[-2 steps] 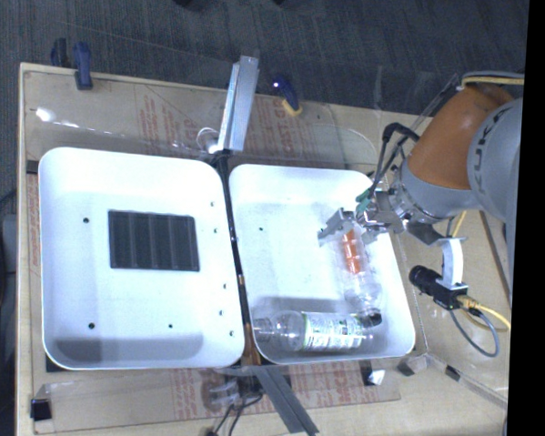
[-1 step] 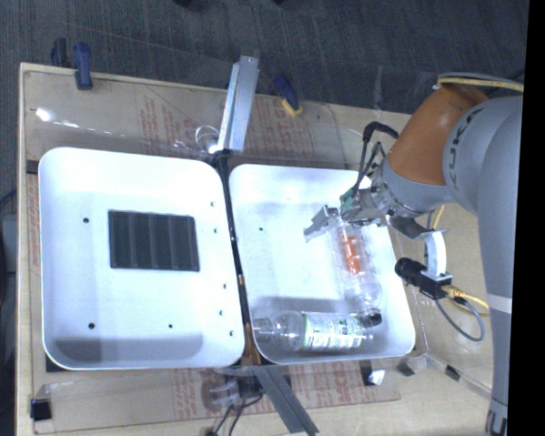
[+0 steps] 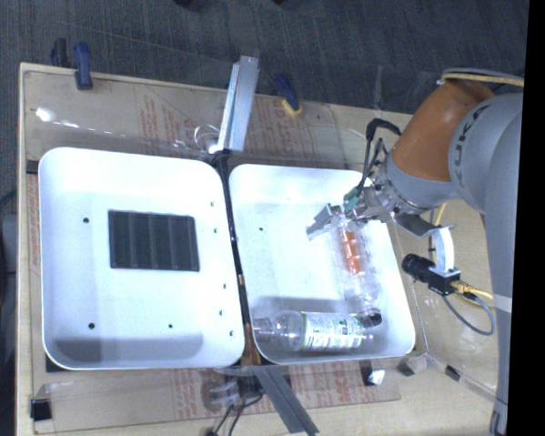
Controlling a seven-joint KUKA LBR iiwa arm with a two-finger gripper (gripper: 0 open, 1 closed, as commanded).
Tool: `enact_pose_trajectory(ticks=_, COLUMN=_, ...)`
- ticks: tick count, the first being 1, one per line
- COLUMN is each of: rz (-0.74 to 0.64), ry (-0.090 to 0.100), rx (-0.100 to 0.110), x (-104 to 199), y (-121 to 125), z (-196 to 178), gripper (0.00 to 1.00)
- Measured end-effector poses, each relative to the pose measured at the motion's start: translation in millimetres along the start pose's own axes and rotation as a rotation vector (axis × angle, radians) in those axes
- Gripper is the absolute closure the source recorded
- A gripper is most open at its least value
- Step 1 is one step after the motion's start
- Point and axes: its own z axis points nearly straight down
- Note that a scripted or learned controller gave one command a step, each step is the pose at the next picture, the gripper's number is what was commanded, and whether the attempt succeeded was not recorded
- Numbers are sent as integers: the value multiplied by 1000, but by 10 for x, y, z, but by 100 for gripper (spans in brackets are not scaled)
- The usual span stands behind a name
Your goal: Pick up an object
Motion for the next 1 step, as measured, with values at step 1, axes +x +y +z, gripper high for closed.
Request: enact_pose_trajectory(ticks=1, rz=-122, ry=3, rx=3, x=412, y=246, z=501, gripper=0)
